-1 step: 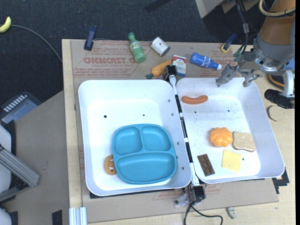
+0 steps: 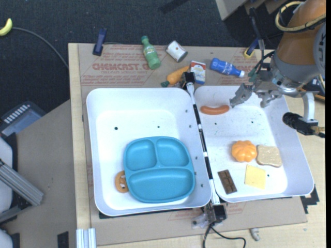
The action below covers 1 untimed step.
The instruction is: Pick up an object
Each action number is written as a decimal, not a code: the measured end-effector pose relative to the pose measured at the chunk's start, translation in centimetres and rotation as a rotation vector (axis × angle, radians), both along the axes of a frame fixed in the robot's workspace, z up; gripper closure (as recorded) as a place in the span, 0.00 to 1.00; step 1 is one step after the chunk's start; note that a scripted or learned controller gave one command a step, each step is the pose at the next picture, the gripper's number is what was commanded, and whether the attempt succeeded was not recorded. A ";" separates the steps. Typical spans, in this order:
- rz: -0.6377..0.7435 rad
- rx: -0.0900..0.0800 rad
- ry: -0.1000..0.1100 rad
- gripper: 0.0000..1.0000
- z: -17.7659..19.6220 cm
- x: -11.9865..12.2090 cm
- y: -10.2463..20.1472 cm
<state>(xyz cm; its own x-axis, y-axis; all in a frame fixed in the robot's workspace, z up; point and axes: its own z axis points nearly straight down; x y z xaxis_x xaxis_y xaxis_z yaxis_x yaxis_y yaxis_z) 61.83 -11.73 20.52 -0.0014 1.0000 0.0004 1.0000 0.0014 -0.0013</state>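
Observation:
My gripper (image 2: 253, 98) hangs over the far end of the right bin (image 2: 289, 138), its two fingers spread apart and open with nothing between them. A toy sausage (image 2: 214, 109) lies just left of the left fingertip, apart from it. Nearer the front of the same bin sit an orange pumpkin (image 2: 243, 151), a slice of bread (image 2: 269, 155), a yellow cheese square (image 2: 255, 176) and a brown chocolate bar (image 2: 226, 181).
The left bin (image 2: 103, 112) holds a blue divided plate (image 2: 158, 168) with a pretzel (image 2: 121, 182) tucked at its left edge. Behind the bins lie a green bottle (image 2: 151, 52), a blue bottle (image 2: 226, 67), a small can (image 2: 176, 50), a carton (image 2: 197, 71) and a carrot (image 2: 176, 76).

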 end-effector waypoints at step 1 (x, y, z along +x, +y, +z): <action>-0.002 0.000 0.001 0.00 -5.8 -5.0 -1.2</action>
<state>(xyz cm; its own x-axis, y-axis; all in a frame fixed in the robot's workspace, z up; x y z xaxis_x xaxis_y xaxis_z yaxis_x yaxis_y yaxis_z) 56.78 -12.88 14.75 0.0011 1.0000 0.0001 1.0000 -0.0011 -0.0021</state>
